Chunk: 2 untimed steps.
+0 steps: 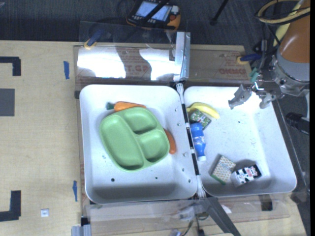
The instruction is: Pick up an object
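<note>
My gripper (252, 98) hangs open above the back of the right bin (266, 132), with nothing between its fingers. Below and to its left a yellow banana (204, 109) lies next to a small green packet (199, 117). A blue bottle (198, 140) rests along the bin's left wall. Near the front sit a speckled tan pouch (222, 169) and a black-and-white cow toy (245, 174). In the left bin (98, 181) a green divided plate (134, 137) lies over an orange carrot (129, 104), and another orange piece (171, 141) shows at the plate's right edge.
A metal divider post (180, 55) stands behind the ridge between the bins. Cardboard with glare lies behind both bins. Cables and a pendant (152, 12) sit at the back. The arm's orange band (298, 41) is at the right edge.
</note>
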Tool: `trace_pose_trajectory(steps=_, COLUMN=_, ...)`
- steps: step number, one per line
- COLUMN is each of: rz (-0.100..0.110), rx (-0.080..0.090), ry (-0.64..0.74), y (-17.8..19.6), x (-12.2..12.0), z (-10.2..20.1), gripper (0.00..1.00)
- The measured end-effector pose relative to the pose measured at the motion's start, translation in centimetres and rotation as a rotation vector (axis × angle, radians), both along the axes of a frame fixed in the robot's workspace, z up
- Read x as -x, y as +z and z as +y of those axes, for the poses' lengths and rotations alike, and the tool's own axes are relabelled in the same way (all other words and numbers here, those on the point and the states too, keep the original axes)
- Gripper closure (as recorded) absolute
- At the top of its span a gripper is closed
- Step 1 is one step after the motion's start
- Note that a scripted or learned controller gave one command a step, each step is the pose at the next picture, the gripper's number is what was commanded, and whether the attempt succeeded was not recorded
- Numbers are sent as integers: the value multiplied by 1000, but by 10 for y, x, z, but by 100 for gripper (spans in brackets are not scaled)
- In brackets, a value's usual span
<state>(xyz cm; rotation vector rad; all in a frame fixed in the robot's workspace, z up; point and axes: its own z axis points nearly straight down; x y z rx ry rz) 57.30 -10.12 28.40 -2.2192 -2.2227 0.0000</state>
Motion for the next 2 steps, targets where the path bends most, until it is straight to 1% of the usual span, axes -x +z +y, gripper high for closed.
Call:
trace_pose_trajectory(steps=1, rz=-1, rx=0, ry=-21, y=-137, x=-59, z=6, gripper=0)
trace_pose_trajectory(steps=2, rz=-2, rx=1, ry=81, y=-99, x=-45, z=14, gripper=0)
